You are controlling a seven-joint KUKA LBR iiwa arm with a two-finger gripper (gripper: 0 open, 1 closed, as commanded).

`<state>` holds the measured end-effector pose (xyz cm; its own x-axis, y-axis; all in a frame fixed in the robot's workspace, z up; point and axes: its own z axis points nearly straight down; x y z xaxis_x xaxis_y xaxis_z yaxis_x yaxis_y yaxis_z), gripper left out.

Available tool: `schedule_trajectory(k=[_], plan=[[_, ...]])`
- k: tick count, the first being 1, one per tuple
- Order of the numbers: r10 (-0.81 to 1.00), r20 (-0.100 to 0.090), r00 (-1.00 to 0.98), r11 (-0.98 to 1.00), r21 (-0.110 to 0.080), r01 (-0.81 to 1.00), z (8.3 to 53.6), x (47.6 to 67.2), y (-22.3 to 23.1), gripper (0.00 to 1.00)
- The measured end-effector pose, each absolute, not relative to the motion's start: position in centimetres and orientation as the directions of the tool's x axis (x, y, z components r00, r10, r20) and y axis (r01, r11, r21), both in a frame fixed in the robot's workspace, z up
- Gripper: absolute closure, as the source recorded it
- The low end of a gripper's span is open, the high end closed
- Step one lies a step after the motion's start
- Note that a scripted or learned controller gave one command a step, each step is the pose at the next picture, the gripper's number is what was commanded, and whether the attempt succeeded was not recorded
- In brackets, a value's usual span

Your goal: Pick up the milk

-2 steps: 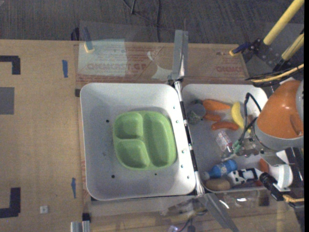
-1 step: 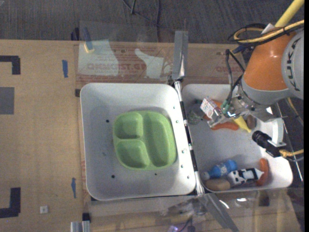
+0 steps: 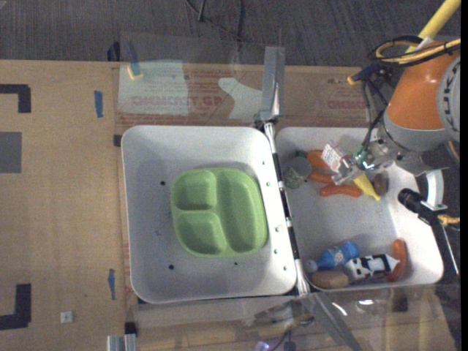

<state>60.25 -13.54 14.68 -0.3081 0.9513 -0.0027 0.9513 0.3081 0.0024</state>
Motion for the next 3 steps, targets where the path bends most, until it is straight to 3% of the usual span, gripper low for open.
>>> schedule_trajectory(k=[1,2,3], plan=[[0.874,-0.005,-0.486,0.486,0.004,0.874,18.4,61.4,-21.1,1.0],[0.873,-0.011,-0.487,0.487,0.007,0.873,19.6,61.6,-21.1,1.0],[0.878,-0.005,-0.479,0.479,0.004,0.878,23.6,61.8,-22.0,1.0]])
